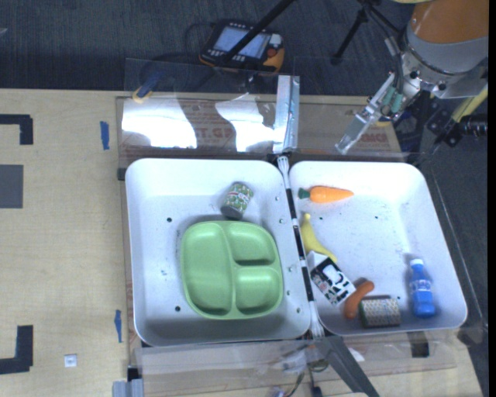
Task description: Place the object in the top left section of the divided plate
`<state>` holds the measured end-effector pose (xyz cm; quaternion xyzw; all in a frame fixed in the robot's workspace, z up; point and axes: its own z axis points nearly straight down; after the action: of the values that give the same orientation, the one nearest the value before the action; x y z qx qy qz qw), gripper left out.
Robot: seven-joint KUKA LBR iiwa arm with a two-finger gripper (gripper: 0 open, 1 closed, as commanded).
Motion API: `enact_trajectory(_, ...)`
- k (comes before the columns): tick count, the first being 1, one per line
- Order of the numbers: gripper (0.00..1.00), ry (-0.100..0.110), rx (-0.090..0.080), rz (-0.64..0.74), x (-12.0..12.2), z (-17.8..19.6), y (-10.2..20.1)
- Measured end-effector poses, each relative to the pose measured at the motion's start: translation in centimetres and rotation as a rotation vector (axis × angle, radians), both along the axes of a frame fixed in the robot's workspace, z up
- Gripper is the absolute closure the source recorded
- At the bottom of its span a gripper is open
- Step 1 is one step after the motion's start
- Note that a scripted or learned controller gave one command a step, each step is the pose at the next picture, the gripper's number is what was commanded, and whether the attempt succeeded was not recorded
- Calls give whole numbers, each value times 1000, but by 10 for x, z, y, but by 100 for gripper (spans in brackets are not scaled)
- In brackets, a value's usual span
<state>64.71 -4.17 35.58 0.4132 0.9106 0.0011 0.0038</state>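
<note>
The green divided plate point(230, 267) lies in the left bin point(147, 233), with one large section on its left and two smaller ones on its right. Beside the plate's top edge stands a small green-labelled can point(238, 198), touching nothing else. My gripper point(353, 136) hangs above the bench behind the right bin's far rim, well away from the plate and the can, and I see nothing held in it. Above it, the arm's orange band point(449, 19) shows at the top right corner.
The right bin point(387, 233) holds a carrot point(327, 195), a banana point(314, 239), a black-and-white box point(329, 280), a sausage point(358, 298), a grey brush block point(380, 311) and a blue bottle point(421, 288). A clear screen point(209, 116) stands behind the left bin.
</note>
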Motion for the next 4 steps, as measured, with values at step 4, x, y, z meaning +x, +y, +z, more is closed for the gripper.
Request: enact_trajectory(4,100,4,2,-86,-78,-65,45)
